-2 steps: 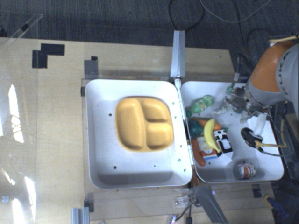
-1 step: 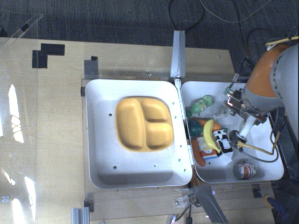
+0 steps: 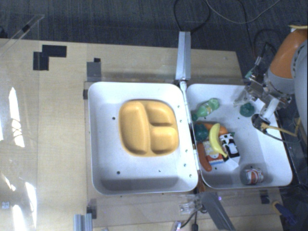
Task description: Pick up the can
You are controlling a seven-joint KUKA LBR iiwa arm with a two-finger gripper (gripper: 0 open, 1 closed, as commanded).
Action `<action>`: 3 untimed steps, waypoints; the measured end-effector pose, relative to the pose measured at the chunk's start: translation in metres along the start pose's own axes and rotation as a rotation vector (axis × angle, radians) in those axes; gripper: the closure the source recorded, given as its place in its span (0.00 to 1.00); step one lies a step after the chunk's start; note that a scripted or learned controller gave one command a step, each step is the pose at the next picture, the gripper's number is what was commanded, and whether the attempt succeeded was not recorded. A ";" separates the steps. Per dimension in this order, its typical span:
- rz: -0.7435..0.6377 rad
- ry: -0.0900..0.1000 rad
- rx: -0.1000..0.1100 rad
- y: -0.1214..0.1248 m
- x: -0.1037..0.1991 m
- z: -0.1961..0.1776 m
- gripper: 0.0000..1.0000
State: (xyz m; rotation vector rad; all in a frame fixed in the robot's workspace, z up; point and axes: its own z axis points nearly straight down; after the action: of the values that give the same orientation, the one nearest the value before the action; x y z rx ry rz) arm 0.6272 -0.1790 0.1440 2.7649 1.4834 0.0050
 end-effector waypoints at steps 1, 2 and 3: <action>0.079 -0.006 0.002 -0.056 0.055 0.053 0.00; 0.071 -0.002 0.001 -0.056 0.058 0.042 1.00; 0.380 0.000 0.005 -0.103 0.044 0.003 1.00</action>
State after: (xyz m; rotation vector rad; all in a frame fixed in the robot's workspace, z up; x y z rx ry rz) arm 0.5659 -0.0850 0.1400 2.9997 0.9367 0.0027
